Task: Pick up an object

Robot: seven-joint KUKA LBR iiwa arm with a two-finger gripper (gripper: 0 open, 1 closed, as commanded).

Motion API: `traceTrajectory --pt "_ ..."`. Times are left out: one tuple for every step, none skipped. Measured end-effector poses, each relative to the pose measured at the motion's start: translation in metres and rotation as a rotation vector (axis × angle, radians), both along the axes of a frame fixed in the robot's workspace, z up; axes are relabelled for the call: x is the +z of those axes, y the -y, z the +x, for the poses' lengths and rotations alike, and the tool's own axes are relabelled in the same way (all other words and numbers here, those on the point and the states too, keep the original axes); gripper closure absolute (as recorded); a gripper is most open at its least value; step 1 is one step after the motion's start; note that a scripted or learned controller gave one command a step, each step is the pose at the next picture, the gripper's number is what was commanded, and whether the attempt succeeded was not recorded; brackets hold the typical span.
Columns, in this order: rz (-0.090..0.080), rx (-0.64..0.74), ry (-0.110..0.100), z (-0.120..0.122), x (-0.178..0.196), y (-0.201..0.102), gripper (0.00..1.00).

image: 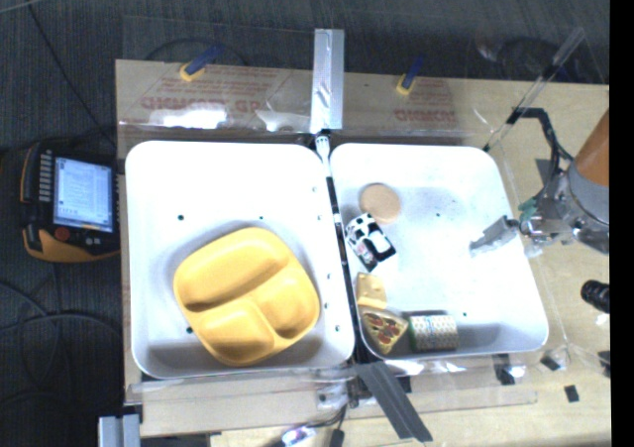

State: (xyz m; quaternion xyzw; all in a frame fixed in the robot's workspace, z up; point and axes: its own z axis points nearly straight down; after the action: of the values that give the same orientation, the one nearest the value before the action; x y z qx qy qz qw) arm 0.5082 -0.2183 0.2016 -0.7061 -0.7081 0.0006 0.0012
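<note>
Camera view has my pincer (492, 236) low at the right bin's (451, 163) right edge; whether it is open or closed I cannot tell, and nothing shows in its grip. Well apart from it, along that bin's left edge, lie a tan round disc (380, 202), a black-and-white object (368, 240), a yellow-red packet (379, 317) and a silvery block (433, 331) at the front edge. A yellow divided tray (247, 293) sits in the left bin (158, 177).
</note>
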Motion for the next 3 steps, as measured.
traceTrajectory --pt "0.000 -0.194 -0.001 0.015 -0.026 -0.070 0.00" --pt "-0.004 -0.403 -0.002 0.065 -0.058 -0.027 0.00" --pt "-0.002 -0.566 -0.004 0.038 -0.053 -0.083 0.00"
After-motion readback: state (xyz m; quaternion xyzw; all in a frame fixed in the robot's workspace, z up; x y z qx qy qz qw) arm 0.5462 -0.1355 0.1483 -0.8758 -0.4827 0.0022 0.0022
